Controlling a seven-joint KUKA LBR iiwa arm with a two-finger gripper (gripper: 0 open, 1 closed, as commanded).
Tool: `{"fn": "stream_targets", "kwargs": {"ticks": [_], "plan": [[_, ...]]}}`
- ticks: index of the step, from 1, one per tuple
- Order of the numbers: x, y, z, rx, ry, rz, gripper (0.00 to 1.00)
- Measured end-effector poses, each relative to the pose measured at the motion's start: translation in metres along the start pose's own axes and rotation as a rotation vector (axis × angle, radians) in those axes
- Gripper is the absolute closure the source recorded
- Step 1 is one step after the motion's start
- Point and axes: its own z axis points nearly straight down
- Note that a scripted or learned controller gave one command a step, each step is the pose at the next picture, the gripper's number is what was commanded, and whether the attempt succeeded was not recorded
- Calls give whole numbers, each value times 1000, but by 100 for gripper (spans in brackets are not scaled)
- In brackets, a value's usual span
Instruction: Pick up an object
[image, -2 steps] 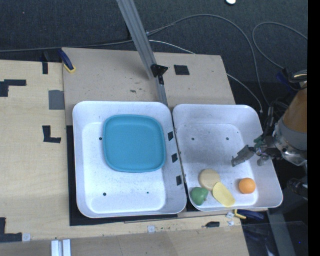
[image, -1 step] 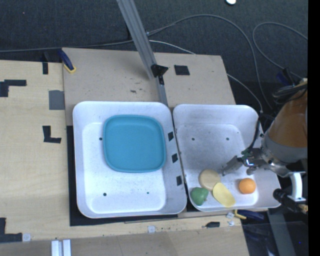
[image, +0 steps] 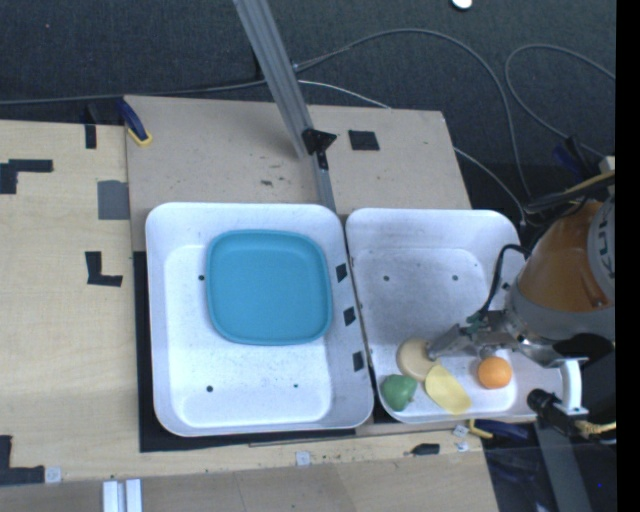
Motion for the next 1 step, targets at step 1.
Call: {"fn": "stream_targets", "kwargs": {"ticks": [1], "plan": [[1, 1, -11, -1, 2, -2, 100]]}}
